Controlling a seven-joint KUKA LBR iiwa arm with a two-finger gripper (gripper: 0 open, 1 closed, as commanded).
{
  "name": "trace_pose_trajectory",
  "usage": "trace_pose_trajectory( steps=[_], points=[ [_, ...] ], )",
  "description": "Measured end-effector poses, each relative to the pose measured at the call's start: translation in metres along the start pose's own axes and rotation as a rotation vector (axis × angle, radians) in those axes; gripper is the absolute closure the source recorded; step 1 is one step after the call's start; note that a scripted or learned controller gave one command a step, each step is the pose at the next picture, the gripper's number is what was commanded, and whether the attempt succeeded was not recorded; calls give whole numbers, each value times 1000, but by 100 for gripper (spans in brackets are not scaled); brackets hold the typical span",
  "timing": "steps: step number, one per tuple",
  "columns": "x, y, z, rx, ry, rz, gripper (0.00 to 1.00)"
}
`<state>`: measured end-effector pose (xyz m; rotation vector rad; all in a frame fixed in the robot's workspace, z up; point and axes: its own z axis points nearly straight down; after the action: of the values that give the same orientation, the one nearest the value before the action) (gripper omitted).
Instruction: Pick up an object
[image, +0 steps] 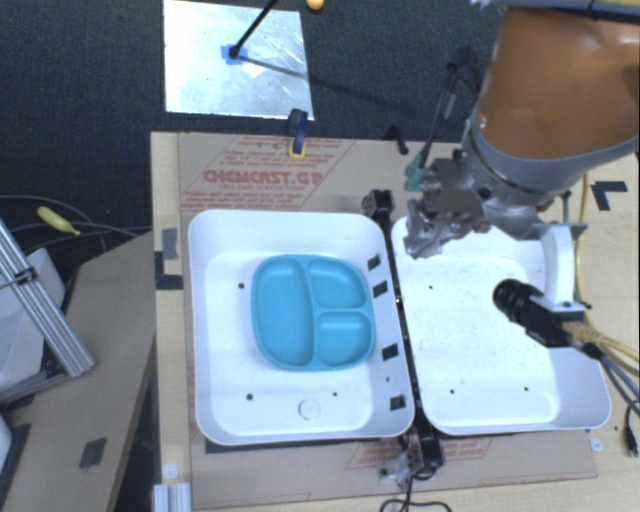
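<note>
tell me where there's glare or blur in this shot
Camera view: the silvery sheet at the top glares white; the orange band looms large and soft, close to the lens; the tool is slightly blurred; the blue divided plate in the left bin is evenly lit and sharp.

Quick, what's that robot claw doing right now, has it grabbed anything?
Gripper: hanging over the far edge of the right bin; whether it is open, shut or holding anything cannot be told.
</note>
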<state>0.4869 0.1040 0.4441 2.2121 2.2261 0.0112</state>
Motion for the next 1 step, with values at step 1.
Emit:
trace_pose_trajectory(
  steps=[1],
  points=[
    [83, 14, -8, 5, 1, -4, 100]
  ],
)
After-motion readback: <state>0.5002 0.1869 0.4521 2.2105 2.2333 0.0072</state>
